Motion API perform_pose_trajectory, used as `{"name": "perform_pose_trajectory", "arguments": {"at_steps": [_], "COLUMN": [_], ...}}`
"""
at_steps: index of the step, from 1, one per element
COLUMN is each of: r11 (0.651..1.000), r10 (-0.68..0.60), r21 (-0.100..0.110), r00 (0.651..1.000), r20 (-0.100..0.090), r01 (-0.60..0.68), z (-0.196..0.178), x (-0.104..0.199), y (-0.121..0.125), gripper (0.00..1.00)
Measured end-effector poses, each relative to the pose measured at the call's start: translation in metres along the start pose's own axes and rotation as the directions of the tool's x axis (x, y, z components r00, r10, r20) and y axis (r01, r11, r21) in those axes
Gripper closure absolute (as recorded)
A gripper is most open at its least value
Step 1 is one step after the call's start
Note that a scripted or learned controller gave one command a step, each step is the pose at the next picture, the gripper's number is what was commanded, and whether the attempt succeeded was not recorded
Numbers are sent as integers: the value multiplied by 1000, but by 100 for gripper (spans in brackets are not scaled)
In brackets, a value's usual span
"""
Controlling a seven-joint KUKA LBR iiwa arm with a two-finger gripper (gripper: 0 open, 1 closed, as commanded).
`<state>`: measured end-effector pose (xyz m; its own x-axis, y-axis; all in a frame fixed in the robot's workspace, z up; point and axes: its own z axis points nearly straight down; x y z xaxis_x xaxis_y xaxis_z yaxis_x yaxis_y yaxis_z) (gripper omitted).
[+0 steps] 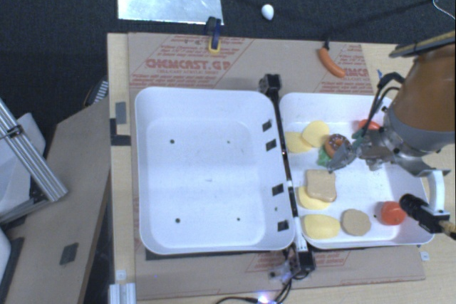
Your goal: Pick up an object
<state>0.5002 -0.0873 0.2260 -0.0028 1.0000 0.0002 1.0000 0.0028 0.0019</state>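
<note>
Aiming, by the look of it, at the small orange and green toy (331, 145) in the right bin (335, 100), near the wall next to the left bin (206, 167) and just beside a yellow piece (315, 133). Above a slice of toy bread (321, 185) too.

Probably light and hard, like smooth plastic. Could slip or roll away when poked. Not likely to break. Best to grab across the middle, and to squeeze gently.

Hard to make out the gripper (343, 155), right up against the toy's lower right side. Dark and blurry there. Cannot tell how wide open, nor whether holding anything. Cannot tell whether touching the toy or just above it. Cannot tell the toy's true shape either, with part of it hidden.
</note>
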Motion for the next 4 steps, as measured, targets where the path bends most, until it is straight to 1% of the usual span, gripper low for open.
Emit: {"name": "perform_pose_trajectory", "arguments": {"at_steps": [1,2,3,4], "r11": [1000,1000,1000,1000], "r10": [-10,-1,-3,-3], "r21": [0,-1,-22,-2], "r00": [1000,1000,1000,1000], "r20": [-4,-1,1,0], "r01": [10,1,3,3], "z": [28,16,-149,-167], "x": [85,79,79,112], "y": [46,45,108,149], "gripper": [0,100,100,100]}}
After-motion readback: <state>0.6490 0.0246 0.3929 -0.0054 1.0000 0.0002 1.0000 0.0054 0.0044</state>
